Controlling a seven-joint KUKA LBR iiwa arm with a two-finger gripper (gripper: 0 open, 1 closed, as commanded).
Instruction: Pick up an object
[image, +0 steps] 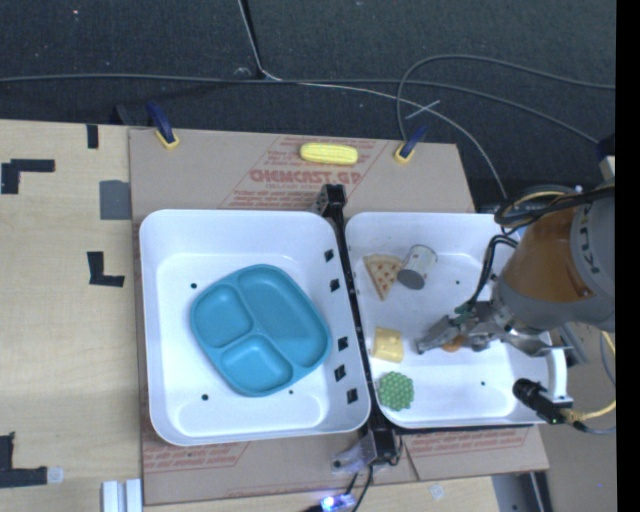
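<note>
The right bin (480, 400) holds a tan wedge like a pizza slice (381, 273), a small grey cup (416, 265) on its side, a yellow block (388, 346) and a green bumpy round piece (395, 390). My gripper (434, 340) reaches in from the right, low over the middle of this bin and pointing left toward the yellow block. A small orange thing (453, 346) shows right at the gripper's underside; I cannot tell whether it is held. The arm's orange band (545, 265) is above the bin's right edge.
The left bin (160, 300) holds a blue divided plate (260, 328). A yellow corn cob (328, 153) lies on the cardboard behind the bins, between two blue clamps (161, 125). Cables (440, 110) run across the dark floor at the back.
</note>
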